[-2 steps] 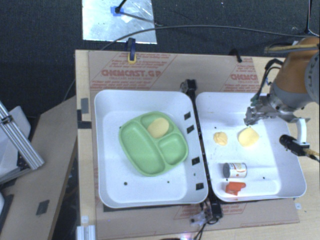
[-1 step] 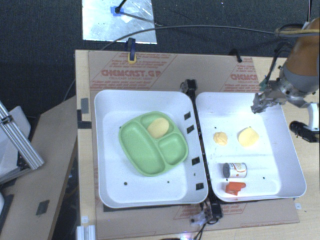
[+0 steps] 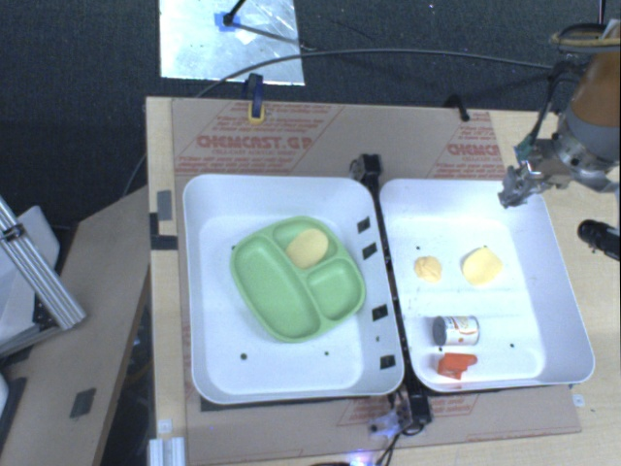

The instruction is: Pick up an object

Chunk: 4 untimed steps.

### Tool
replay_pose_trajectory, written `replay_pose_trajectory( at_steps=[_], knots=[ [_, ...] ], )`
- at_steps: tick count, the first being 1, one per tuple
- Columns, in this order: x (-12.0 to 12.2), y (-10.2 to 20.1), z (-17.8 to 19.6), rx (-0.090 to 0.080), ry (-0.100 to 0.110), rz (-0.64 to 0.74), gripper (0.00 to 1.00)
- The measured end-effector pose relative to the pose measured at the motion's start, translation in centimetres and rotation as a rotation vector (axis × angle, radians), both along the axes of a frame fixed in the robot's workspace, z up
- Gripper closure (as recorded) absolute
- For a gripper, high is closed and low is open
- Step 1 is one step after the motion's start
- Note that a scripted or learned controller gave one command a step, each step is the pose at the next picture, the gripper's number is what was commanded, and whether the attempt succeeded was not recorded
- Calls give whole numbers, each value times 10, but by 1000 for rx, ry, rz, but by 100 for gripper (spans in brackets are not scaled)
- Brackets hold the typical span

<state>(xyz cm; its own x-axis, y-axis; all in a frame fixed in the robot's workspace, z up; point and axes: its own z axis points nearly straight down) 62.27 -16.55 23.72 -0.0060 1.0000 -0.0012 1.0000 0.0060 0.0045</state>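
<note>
Bench (image 3: 320,129): arm (image 3: 592,115) angled, end effector (image 3: 514,190) over right bin (image 3: 558,289) corner.

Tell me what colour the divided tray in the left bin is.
Pale green. The divided tray shows best in the camera view, lying in the left bin.

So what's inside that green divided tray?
The green tray holds one yellowish lump in its upper small compartment; nothing else shows in its other compartments. Whatever sits beneath the lump is covered.
</note>
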Motion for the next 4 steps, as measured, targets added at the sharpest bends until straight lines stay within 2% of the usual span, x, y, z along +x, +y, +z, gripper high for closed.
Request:
replay_pose_trajectory(
  at_steps=[1, 2, 3, 4],
  knots=[
    [-20, 43, -9, 2, 5, 2, 100],
    [-40, 96, 0, 2, 5, 3, 100],
    [-53, 150, 7, 3, 4, 3, 100],
    [-61, 195, 0, 3, 5, 3, 100]
  ],
)
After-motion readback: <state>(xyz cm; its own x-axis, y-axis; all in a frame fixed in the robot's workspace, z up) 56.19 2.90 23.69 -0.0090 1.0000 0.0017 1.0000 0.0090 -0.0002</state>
